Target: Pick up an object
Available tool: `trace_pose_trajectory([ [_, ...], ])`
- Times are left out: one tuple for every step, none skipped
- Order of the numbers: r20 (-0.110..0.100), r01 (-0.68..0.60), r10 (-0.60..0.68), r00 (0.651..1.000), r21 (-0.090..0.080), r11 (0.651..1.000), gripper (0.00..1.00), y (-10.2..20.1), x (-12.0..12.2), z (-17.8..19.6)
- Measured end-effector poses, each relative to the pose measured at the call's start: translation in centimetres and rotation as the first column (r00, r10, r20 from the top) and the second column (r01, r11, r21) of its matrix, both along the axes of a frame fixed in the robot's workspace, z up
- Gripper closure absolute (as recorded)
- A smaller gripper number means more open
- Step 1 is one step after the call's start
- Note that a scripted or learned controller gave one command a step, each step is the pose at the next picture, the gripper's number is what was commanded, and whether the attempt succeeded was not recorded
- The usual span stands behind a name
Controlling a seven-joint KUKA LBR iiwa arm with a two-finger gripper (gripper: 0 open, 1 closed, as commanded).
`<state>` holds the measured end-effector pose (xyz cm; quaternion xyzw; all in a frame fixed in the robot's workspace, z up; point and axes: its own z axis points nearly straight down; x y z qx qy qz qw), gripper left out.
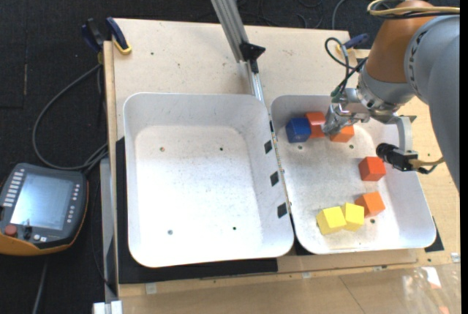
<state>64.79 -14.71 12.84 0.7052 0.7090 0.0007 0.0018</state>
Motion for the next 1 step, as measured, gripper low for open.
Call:
trace_pose_trajectory([
  [-0.004, 0.003, -0.003, 1.0, 0.001, 1.0, 0.0, -0.17, -0.16, -0.09],
])
